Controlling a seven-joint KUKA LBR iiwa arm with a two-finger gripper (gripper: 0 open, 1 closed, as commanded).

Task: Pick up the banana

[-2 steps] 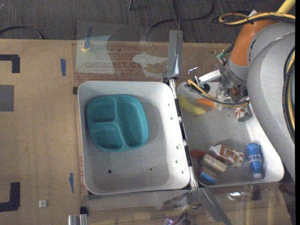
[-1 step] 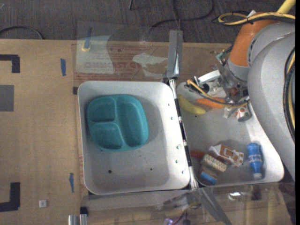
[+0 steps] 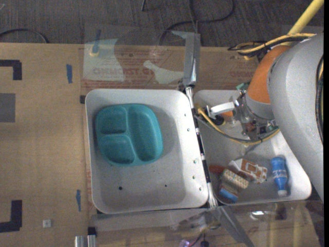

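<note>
The end effector (image 3: 245, 121) hangs low in the right bin (image 3: 216, 153), upper part, likely poised for a grasp; wide or narrow, I cannot tell.

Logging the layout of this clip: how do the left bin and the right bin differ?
The left bin holds one large teal plate; the right bin holds several small things, among them a blue bottle and a patterned packet. The arm hangs over the right bin, away from the left bin. Both are white, shallow and set side by side.
</note>
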